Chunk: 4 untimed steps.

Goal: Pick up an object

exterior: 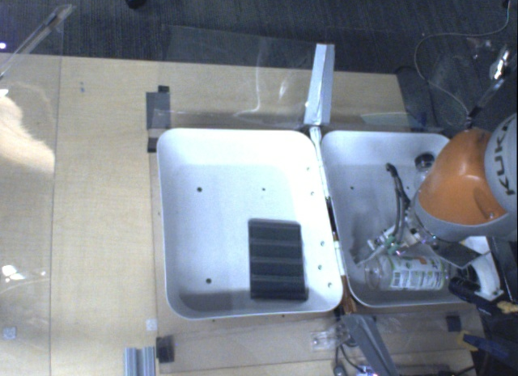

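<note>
The arm's gripper (392, 247) hangs low in the right bin (356, 164), close to its lower rim, over a clear plastic bottle (409, 273); whether it is apart or together, I cannot tell. A ridged black block (277, 259) lies in the left bin (202, 156), with bare floor above it.

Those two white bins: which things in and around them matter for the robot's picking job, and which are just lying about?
Part of the job:
- gripper
- clear bottle under it, right bin
- black ridged block, left bin

Just lying about:
- metal divider post
- loose cables
</note>
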Each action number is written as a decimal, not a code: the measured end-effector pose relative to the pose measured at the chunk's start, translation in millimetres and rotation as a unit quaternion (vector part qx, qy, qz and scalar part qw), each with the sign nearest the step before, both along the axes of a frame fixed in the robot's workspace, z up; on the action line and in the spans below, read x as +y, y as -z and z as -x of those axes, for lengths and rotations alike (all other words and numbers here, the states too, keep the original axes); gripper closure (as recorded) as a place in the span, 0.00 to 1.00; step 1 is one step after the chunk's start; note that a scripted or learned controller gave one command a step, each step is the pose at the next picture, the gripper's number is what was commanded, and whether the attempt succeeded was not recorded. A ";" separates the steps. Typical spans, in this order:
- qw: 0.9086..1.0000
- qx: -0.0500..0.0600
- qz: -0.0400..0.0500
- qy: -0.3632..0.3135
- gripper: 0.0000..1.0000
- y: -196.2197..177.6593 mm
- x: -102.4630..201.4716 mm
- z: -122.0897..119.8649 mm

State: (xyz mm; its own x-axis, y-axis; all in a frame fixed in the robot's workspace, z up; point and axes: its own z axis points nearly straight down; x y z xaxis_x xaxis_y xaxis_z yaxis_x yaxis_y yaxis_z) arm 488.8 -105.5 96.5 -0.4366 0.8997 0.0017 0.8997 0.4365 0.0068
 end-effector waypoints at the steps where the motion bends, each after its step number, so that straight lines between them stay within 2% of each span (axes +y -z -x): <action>1: 1.000 0.000 0.000 0.000 0.00 0.0 0.0 -0.1; 2: 1.000 0.000 0.000 0.000 0.00 -0.1 0.0 -0.1; 3: 1.000 -0.004 0.002 0.008 0.00 6.3 2.9 -19.9; 4: 1.000 -0.011 0.000 0.006 1.00 -6.9 7.2 -25.0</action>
